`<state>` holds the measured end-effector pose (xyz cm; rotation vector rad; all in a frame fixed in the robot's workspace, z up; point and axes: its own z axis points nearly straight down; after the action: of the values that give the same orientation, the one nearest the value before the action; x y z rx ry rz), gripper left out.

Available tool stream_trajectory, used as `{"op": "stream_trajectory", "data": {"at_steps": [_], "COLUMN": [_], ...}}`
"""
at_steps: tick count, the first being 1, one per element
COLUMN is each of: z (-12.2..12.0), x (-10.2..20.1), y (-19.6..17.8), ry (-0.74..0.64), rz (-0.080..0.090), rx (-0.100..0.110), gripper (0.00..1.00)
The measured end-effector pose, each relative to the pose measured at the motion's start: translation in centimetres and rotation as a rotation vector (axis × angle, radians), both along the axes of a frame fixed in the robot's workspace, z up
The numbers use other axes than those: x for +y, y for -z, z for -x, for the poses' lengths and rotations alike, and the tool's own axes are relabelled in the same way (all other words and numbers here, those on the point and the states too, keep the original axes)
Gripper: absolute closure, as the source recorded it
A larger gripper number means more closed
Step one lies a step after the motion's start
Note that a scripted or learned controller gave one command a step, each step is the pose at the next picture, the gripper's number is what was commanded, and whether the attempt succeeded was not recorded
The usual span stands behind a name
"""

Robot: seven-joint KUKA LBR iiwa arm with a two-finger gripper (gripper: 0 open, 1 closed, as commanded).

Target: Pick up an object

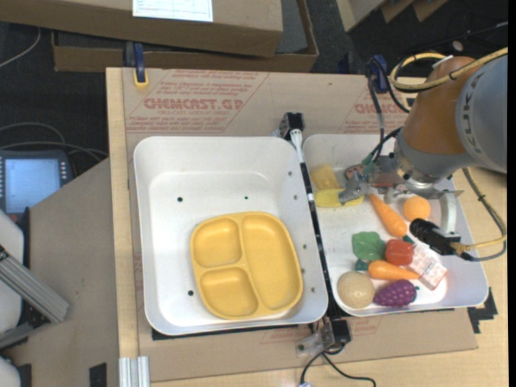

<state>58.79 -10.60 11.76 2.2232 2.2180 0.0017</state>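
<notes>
The right bin [476, 293] holds several toy foods. A yellow piece [326, 189] lies at its left wall, and a carrot [388, 215] and an orange ball [417, 209] sit near the middle. Nearer the front are a green piece [368, 244], a red tomato [399, 252], a second carrot [393, 271], a cream ball [355, 289], purple grapes [395, 294] and a pink-and-white packet [432, 268]. My gripper [353, 187] is low in the bin's back left part, just right of the yellow piece and above the first carrot's tip. No object is visibly held.
The left bin [161, 216] holds a yellow divided plate [244, 264]. The grey and orange arm [451, 119] covers the right bin's back right corner. A black cable end [427, 234] hangs over the bin beside the orange ball. Cardboard lies under both bins.
</notes>
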Motion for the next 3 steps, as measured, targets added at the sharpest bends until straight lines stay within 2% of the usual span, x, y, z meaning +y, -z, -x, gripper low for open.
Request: {"op": "stream_trajectory", "data": {"at_steps": [1, 2, 3], "z": [-8.2, -3.2, -3.6], "x": [-2.7, -5.7, -3.9], "y": [3.3, -3.6, 3.7], "ry": [-0.005, 0.001, -0.003], "rz": [0.003, 0.001, -0.002], "rx": [-0.006, 0.001, 0.007], "gripper": [0.0, 0.0, 0.0]}}
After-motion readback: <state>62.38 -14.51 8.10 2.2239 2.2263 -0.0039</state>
